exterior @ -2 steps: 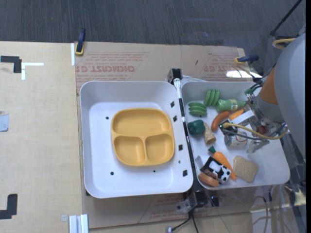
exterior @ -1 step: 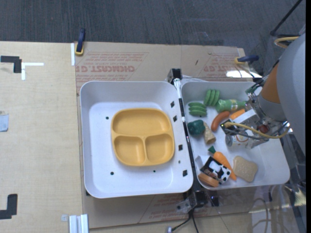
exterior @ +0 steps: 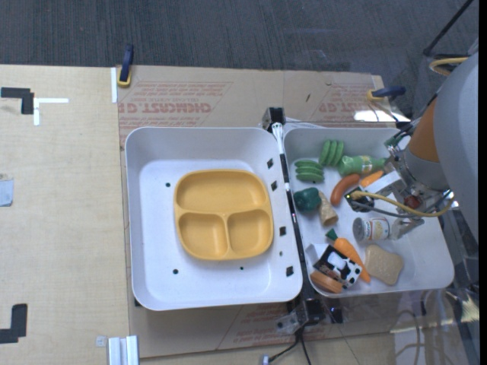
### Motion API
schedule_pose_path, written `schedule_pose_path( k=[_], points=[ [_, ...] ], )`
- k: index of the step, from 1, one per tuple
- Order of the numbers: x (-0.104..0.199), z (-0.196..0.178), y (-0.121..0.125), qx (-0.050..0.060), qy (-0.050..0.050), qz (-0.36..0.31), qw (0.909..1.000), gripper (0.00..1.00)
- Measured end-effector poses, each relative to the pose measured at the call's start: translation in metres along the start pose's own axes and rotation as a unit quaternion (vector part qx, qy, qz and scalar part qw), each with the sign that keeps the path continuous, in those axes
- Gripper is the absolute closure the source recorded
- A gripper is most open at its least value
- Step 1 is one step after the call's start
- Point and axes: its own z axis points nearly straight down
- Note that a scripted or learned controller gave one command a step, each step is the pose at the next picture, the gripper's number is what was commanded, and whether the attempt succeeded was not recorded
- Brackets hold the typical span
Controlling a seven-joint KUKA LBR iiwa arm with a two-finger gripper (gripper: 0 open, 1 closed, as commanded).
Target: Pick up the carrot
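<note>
The carrot (exterior: 350, 252), orange with a dark green top, lies in the front part of the right bin (exterior: 426, 280). It rests against a black and white toy (exterior: 340, 268). The grey arm reaches in from the right, and its gripper (exterior: 389, 188) hangs over the middle right of this bin, behind the carrot and apart from it. Cables and the wrist cover the gripper's tip. A small tin can (exterior: 373, 228) sits between the gripper and the carrot.
The right bin also holds green vegetables (exterior: 331, 153), a dark green pepper (exterior: 307, 198), an orange-red sausage shape (exterior: 346, 185), a slice of bread (exterior: 384, 265) and a hot dog (exterior: 326, 282). A yellow divided plate (exterior: 224, 213) lies in the left bin (exterior: 144, 226).
</note>
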Motion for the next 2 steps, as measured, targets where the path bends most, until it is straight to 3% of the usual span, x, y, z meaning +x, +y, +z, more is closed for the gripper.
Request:
schedule_pose_path(
  k=[1, 2],
  points=[
    [0.024, 0.014, 0.008, -0.003, 0.007, 0.056, 0.9984, 0.00],
    [0.015, 0.016, -0.065, -0.002, 0.006, 0.041, 0.9991, 0.00]
  ],
)
